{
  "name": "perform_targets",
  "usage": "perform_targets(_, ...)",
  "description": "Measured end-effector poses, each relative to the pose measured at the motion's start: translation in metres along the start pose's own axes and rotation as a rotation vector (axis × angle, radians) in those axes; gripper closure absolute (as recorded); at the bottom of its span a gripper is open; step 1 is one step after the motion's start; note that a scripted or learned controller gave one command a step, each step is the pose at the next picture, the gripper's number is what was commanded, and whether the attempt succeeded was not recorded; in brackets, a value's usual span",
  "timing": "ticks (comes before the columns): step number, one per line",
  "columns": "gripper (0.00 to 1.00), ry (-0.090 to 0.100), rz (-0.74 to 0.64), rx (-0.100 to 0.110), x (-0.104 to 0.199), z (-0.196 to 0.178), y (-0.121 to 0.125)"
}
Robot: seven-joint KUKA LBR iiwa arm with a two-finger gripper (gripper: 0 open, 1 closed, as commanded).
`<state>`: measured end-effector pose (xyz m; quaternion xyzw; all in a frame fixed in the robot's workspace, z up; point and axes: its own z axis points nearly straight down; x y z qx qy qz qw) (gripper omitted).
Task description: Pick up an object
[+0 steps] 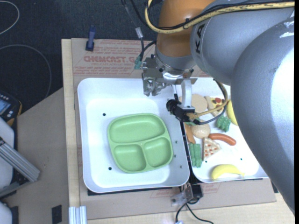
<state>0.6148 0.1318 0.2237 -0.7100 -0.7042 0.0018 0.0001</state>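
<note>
Grey claw (152, 85) at top middle, open or closed can't tell. Seems nothing picked yet; next, down onto green tray (138, 142).

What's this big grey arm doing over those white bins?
A robot arm reaches in to pick something up. Its tool hangs over the far edge of the left bin, where a green tray lies. The right bin holds toy food, including a banana, a sausage and a pizza slice. All of these lie in the bins, so nothing looks lifted yet.
</note>
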Motion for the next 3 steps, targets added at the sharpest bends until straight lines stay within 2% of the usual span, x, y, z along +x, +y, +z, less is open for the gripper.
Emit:
perform_targets(1, 1.0, 0.003, -0.014, 0.008, 0.064, 0.073, -0.031)
perform_targets(2, 1.0, 0.01, -0.012, -0.02, 0.065, -0.165, -0.057)
perform_targets(3, 1.0, 0.001, -0.012, 0.004, 0.093, -0.1, -0.046)
